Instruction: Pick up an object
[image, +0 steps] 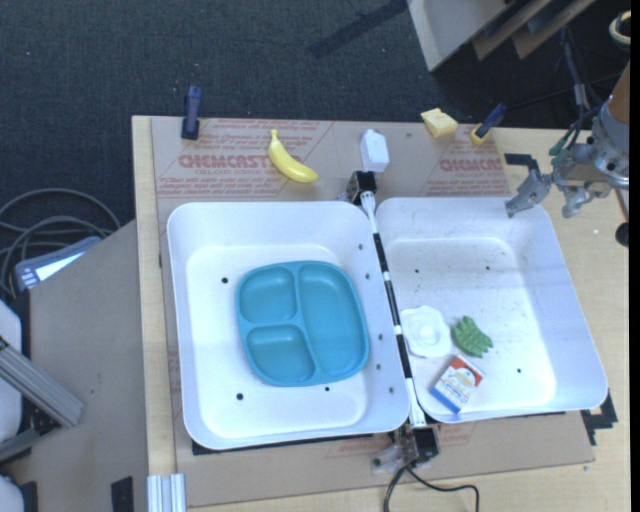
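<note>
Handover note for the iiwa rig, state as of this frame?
End effector: above the right bin's far right corner, fingers spread, nothing between them.
Right bin, near-left area: white fried-egg toy, green leafy toy, small red and blue box.
Left bin: blue divided plate.
Outside the bins: banana, on the bench's far edge.
Done: no pick yet.
Left: descend, grasp one object, lift.
</note>
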